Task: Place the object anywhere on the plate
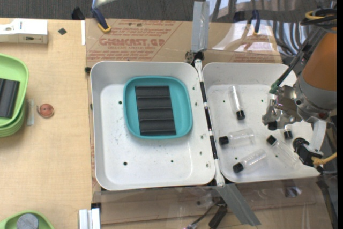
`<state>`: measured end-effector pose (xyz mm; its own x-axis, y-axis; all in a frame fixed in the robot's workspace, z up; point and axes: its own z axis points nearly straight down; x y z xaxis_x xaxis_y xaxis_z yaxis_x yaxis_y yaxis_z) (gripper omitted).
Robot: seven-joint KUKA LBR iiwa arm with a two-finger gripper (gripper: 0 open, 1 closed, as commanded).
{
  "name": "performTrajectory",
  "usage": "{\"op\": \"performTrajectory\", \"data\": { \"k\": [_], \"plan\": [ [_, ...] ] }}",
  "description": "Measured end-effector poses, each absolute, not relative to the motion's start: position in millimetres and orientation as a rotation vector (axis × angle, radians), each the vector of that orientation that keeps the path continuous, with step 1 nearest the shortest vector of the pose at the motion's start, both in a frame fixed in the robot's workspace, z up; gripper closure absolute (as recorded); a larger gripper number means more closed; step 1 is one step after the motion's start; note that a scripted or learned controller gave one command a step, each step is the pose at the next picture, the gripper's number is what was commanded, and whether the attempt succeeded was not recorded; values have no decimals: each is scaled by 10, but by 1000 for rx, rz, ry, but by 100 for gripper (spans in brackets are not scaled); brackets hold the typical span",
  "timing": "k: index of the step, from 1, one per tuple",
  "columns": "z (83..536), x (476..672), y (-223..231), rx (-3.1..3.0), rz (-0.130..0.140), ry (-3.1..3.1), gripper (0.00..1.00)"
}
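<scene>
A teal plate [158,107] with a dark ridged insert lies in the left white bin [107,131], toward its back. Several clear vials with black caps lie scattered in the right white bin [252,75]: one upright-lying vial [236,100] near the back, one vial [237,138] in the middle, one vial [250,160] near the front. My gripper [271,118] hangs low over the right part of the right bin, beside two small black caps [271,140]. Nothing is visibly held in it.
A stack of green dishes [10,96] and a small orange disc [46,110] sit on the wooden bench to the left. Cardboard [139,35] lies behind the bins. A white box [24,32] is at the back left.
</scene>
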<state>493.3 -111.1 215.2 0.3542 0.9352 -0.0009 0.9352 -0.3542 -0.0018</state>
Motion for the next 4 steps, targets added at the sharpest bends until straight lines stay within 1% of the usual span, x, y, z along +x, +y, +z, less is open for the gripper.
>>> {"op": "performTrajectory", "data": {
  "k": [1, 2, 3, 4],
  "plan": [
    [1898, 5264, -511, -2509, 8, -1887, 100],
    [1901, 5623, -117, -2357, 7, -2075, 100],
    [1948, 5848, 600, -2292, 7, -2146, 100],
    [1949, 5849, 599, -2293, 7, -2146, 0]
  ]
}}
